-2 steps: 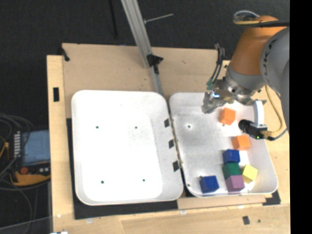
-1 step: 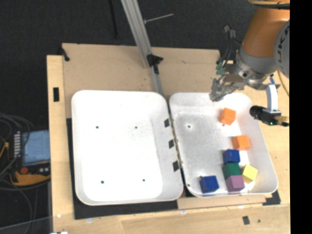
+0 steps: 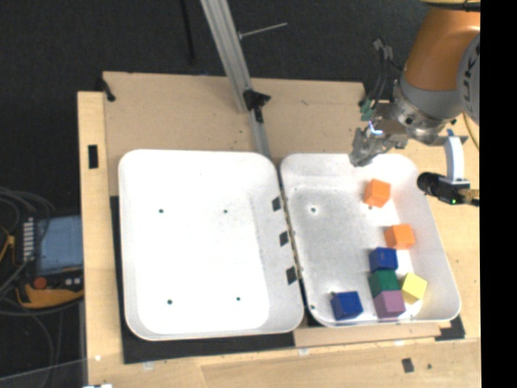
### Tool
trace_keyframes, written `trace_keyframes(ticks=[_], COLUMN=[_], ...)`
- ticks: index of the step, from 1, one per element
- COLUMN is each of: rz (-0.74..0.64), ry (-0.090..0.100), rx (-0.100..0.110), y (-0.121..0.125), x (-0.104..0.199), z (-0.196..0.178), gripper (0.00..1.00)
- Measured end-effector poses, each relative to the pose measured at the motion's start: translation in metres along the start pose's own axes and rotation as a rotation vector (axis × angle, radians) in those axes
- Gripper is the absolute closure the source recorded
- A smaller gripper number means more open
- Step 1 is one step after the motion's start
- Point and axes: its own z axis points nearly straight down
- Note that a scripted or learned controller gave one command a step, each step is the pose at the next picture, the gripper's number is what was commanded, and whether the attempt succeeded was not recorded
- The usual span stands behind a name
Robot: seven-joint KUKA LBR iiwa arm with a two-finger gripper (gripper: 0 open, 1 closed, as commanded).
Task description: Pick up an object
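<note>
The right bin (image 3: pixel 323 241) holds several small blocks. An orange block (image 3: pixel 376 192) lies near its far side, and a second orange block (image 3: pixel 400 235) sits closer to the right wall. Along the near right corner are a blue block (image 3: pixel 384 259), a green block (image 3: pixel 384 281), a yellow block (image 3: pixel 414 286), a purple block (image 3: pixel 390 303) and another blue block (image 3: pixel 346 305). My gripper (image 3: pixel 365 152) hangs over the far edge of the right bin, just up and left of the first orange block, with nothing visible between its fingers.
The left bin (image 3: pixel 202 241) lies beside the right one, with clips on the shared edge. A slanted metal pole (image 3: pixel 234 63) rises behind the bins. A black fitting (image 3: pixel 440 186) juts out at the right bin's far right.
</note>
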Motion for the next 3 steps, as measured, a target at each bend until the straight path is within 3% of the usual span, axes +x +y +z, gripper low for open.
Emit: trace_keyframes(ticks=[3], rz=[0.003], ry=[0.001], rx=[0.004], y=[-0.039], x=[0.133], z=[0.024], gripper=[1.00])
